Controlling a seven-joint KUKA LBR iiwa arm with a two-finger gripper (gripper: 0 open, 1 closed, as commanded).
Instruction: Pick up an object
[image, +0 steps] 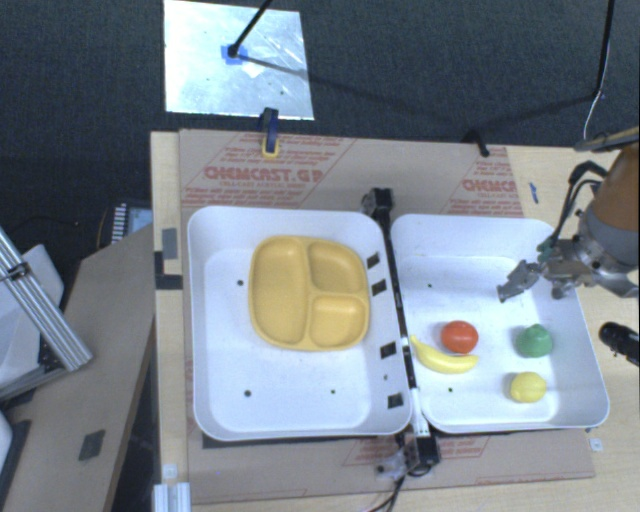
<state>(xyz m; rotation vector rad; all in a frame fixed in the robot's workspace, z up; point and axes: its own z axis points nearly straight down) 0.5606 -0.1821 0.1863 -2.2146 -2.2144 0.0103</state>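
Left bin: divided plate. Right bin: banana beside tomato; lime behind lemon.

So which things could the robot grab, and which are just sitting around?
For the job:
pincer
tomato
banana
green fruit
lemon

Just lying about:
yellow divided plate
two white bins
clamp

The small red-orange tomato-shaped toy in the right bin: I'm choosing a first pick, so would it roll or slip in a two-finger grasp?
The small red-orange tomato-shaped toy looks round and smooth, so a nudge would probably roll it. It lies against the curved yellow toy banana, which may check rolling that way. Its glossy look suggests the fingers could slip unless they close across its middle. It is probably light.
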